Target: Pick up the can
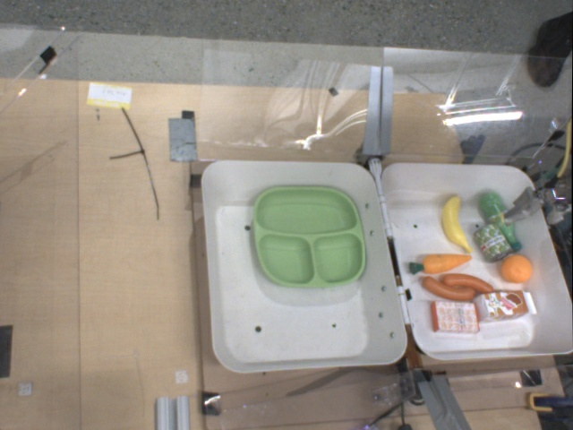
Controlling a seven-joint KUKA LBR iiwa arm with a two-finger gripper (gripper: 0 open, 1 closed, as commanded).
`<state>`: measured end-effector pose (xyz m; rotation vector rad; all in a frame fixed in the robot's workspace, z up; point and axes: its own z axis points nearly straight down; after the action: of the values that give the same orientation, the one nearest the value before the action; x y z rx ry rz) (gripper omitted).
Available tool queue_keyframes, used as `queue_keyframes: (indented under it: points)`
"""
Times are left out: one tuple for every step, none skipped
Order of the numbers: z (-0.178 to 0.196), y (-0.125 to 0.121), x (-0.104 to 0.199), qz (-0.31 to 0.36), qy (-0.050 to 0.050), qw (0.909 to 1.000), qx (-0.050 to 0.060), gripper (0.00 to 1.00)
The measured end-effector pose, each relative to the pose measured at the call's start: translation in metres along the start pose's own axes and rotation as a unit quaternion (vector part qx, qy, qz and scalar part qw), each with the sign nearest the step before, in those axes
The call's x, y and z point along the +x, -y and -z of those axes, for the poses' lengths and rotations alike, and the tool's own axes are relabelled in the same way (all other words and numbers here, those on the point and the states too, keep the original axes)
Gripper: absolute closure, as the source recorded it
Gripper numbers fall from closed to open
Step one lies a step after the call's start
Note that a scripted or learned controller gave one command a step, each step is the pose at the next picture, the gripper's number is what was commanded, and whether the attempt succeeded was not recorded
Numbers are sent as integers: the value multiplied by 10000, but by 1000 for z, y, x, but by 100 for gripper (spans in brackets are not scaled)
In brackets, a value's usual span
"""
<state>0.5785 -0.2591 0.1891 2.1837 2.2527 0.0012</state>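
The can (pixel 492 241), short with a green and white patterned label, lies in the right bin (pixel 421 195) near its right side. It rests just below a green bottle (pixel 495 210) and just above an orange (pixel 517 268). My gripper (pixel 526 205) reaches in from the right edge, its grey tip low beside the bottle and just up and right of the can. Nothing is seen held in it.
The right bin also holds a banana (pixel 455 223), a carrot (pixel 443 262), sausages (pixel 457 285), a small red box (pixel 455 316) and a carton (pixel 506 305). A green divided plate (pixel 310 236) sits in the left bin (pixel 233 312). A divider ridge (pixel 387 240) separates the bins.
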Motion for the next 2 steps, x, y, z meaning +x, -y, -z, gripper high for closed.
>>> queue_keyframes:
  points:
    - [-98,-26,12,-909,-84,9958,-3,0]
    - [-83,-26,6,-905,-8,9959,-46,100]
